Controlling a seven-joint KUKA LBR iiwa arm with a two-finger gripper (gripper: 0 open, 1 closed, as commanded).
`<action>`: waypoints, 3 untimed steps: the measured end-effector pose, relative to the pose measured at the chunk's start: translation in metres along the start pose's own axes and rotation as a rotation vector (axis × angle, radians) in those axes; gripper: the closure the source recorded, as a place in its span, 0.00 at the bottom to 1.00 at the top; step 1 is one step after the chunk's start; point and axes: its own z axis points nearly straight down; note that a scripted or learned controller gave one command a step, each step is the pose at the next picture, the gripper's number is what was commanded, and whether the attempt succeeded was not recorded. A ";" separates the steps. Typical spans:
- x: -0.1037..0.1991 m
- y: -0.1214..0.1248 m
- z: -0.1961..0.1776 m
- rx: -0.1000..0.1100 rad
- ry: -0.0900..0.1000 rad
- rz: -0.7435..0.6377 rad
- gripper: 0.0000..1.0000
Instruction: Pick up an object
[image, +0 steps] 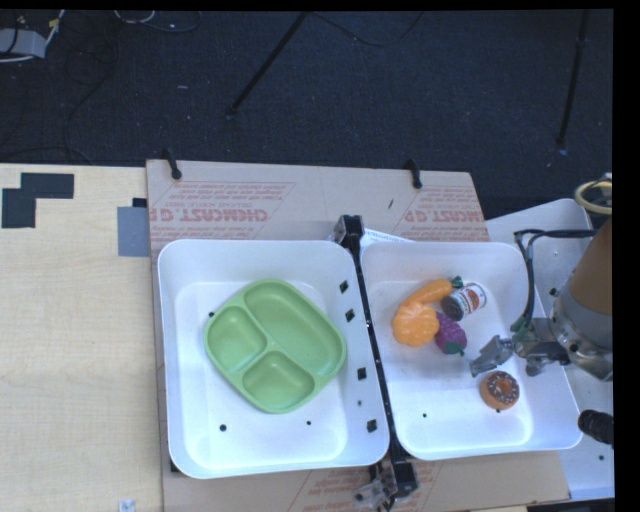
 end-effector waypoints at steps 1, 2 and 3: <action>0.000 0.003 -0.007 -0.014 -0.003 -0.003 0.00; 0.003 0.003 0.057 -0.009 0.000 -0.004 0.00; 0.003 0.006 0.097 -0.019 -0.002 -0.004 0.00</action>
